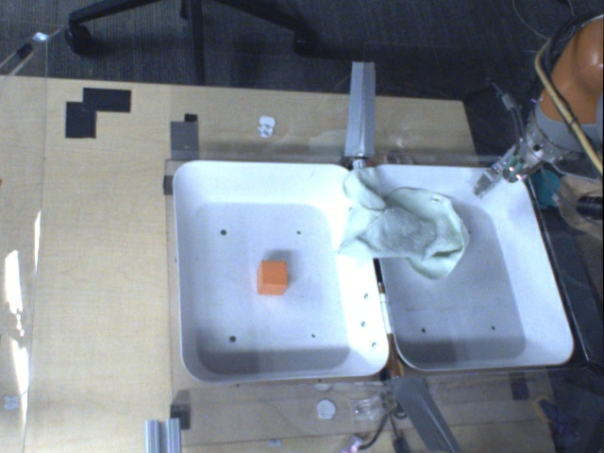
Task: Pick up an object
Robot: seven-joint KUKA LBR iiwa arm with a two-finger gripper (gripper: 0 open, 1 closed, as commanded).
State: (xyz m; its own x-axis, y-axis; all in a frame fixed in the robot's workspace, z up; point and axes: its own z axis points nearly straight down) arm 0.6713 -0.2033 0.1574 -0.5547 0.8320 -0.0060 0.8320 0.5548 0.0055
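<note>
Cloth, pale green and crumpled, lies across the divide between the two white bins, mostly in the right bin, one corner draped over the rim of the left bin. An orange cube sits near the middle of the left bin's floor. The hand hovers above the right bin's far right corner, holding nothing; how wide it stands I cannot tell.

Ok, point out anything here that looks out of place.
The crumpled pale cloth is draped over the divide between the two bins, its bulk in the right bin. The orange cube sits tidily in the left bin.
</note>
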